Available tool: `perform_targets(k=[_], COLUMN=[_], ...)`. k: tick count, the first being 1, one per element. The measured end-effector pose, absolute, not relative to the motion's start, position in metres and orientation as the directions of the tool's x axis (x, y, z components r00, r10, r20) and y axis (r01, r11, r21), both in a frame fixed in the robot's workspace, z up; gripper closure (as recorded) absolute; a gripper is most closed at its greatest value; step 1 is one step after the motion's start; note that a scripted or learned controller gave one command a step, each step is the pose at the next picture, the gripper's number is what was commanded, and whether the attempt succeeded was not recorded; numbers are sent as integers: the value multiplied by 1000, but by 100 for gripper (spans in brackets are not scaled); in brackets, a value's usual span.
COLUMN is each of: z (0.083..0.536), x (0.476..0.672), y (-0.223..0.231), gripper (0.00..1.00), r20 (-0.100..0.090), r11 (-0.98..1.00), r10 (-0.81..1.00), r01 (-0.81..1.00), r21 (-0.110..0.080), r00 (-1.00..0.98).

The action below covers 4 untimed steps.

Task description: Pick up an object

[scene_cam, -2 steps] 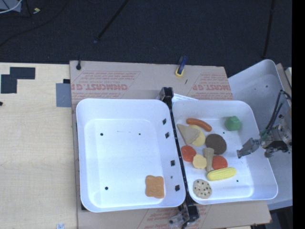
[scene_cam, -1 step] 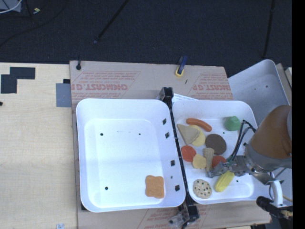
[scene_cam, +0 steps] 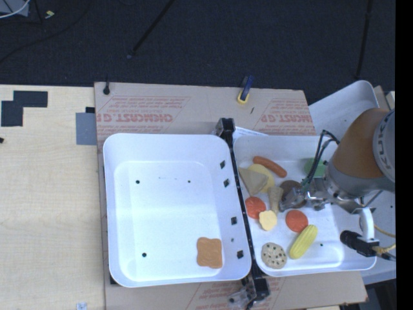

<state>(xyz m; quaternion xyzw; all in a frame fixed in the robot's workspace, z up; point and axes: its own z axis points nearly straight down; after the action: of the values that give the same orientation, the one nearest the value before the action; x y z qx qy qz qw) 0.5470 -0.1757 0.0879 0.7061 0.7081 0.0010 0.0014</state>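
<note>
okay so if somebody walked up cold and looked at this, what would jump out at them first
Probably the colourful heap of toy food in the right bin: a yellow corn cob, a red-orange sausage and a chocolate-chip cookie. The arm reaches over that bin from the right, while a lone tan toast piece lies in the left bin.

Two white bins side by side on a cardboard sheet with red mirrored print, lying on the bench, light wood. Left bin and right bin touch along a black divider strip with small black clips. A blue and yellow clamp sits at the cardboard's far edge, a black peg at its far left corner. Dark squares and a grey patch mark the bench at left. Dark carpet floor behind, with thin cables running across it.
</note>
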Motion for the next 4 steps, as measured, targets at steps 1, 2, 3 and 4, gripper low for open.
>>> perform_targets(k=[1,2,3,4], z=[88,87,87,87], x=[637,641,641,622], y=[-119,-122,-122,-156], gripper=[0,0,0,0], r20=[4,7,5,0], r11=[10,8,7,-2], r10=[1000,1000,1000,1000], r01=[1000,1000,1000,1000], r21=[-8,-21,-20,-4], r00=[-10,-7,-6,2])
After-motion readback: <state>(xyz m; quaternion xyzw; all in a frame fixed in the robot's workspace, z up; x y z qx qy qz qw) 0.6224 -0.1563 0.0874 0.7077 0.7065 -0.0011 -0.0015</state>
